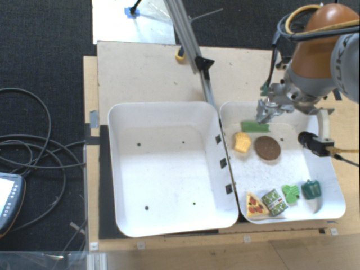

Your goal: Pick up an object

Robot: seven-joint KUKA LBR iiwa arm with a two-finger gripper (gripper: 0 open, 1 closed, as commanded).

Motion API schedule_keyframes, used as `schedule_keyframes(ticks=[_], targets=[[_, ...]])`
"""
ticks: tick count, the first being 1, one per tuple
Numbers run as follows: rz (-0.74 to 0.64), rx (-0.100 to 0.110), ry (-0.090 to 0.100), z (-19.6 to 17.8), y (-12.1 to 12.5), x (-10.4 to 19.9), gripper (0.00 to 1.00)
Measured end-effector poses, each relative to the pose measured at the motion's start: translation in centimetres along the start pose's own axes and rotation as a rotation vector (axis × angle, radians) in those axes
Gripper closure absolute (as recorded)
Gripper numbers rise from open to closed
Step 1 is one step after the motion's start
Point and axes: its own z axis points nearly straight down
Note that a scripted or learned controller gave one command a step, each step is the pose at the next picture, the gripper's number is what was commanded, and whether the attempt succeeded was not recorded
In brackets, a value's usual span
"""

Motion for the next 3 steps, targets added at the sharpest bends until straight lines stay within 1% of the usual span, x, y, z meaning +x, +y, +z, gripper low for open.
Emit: schedule_keyframes(ticks=[1,2,3], targets=[[-0.001,0.001,0.001,-0.7,-1.3,5.1,1.0],[-0.001,0.002,0.001,-0.8,-3.9,10.6,1.0],[-0.001,0.003,0.001,-0.5,-5.5,15.4,1.0]])
